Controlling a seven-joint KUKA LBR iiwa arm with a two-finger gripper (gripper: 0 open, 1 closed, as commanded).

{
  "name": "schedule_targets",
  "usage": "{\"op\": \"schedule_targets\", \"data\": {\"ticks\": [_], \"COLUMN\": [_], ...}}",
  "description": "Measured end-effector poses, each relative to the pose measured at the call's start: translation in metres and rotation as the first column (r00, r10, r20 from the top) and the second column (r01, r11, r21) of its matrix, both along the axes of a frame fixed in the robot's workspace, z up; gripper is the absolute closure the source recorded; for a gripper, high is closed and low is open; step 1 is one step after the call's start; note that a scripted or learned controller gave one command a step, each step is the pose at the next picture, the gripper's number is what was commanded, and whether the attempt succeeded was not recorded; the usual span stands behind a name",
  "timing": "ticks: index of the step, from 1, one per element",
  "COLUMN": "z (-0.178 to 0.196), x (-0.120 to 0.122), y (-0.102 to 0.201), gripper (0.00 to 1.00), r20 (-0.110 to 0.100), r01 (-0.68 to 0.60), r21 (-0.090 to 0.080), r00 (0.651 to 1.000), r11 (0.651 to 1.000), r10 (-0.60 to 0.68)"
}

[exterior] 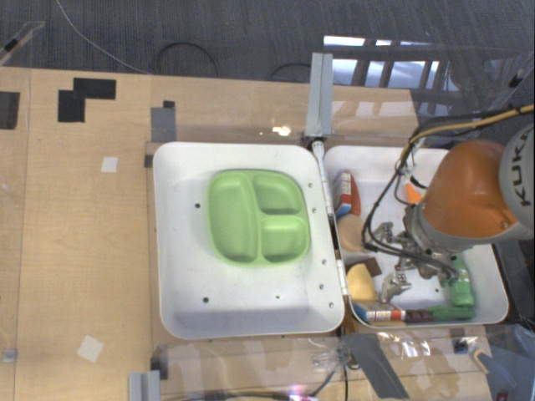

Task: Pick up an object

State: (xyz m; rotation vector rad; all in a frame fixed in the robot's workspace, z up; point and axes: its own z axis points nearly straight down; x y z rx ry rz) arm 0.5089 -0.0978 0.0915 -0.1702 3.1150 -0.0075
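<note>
The arm, entering from the right, stands over the right bin (500, 301), its orange band above the wrist hiding much of the bin floor. The end effector (399, 284) hangs low among the clutter near the bin's near-left part; whether it is spread or closed cannot be told, and nothing is visibly held.

Candidate objects lie packed around it: a yellow sponge-like block (360, 282) just to its left, a marker-like stick (393, 314) along the near wall, a green object (460, 293) to its right, a red-and-white bottle (344, 192) against the far-left wall, and a tan round piece (353, 234) between bottle and block. The left bin (180, 307) carries a green divided tray (257, 216), well apart from the arm.

Judged from this arrangement, the step in hand is the descent onto an object. A sound grasp would centre on one item, likely the yellow block, with the approach kept clear of the bin wall and the neighbouring stick, so that only one thing is taken and nothing is wedged.
</note>
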Motion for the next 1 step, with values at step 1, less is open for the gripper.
{"op": "schedule_targets", "data": {"ticks": [1], "z": [0.0279], "x": [0.0193], "y": [-0.0063], "gripper": [0.0], "r20": [-0.012], "r01": [-0.257], "r21": [0.0], "r00": [0.966], "r11": [0.966], "r10": [0.257]}}
